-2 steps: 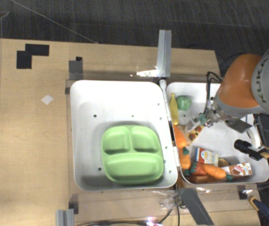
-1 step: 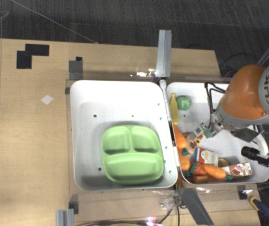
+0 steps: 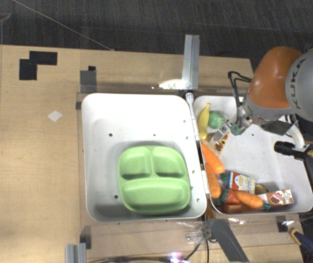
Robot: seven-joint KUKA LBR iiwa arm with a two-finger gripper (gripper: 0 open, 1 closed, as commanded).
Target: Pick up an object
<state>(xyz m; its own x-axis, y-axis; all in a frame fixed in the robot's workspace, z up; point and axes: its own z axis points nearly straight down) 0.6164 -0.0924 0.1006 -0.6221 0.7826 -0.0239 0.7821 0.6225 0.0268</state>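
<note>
Overhead, the arm [image 3: 288, 84] slants into the right bin [image 3: 266, 152], gripper [image 3: 234, 126] by a banana [image 3: 204, 119]; grip state unclear.

Green divided tray [image 3: 154, 179], left bin [image 3: 99, 147]

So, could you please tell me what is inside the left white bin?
The left white bin holds a green plastic tray with three compartments, lying flat near its front. The bin floor beneath the tray is covered, so anything under it cannot be seen.

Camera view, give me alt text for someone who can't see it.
A grey robot arm reaches from the right over the right bin, which holds a banana, carrots and small cartons. The left bin holds a green divided tray.
</note>
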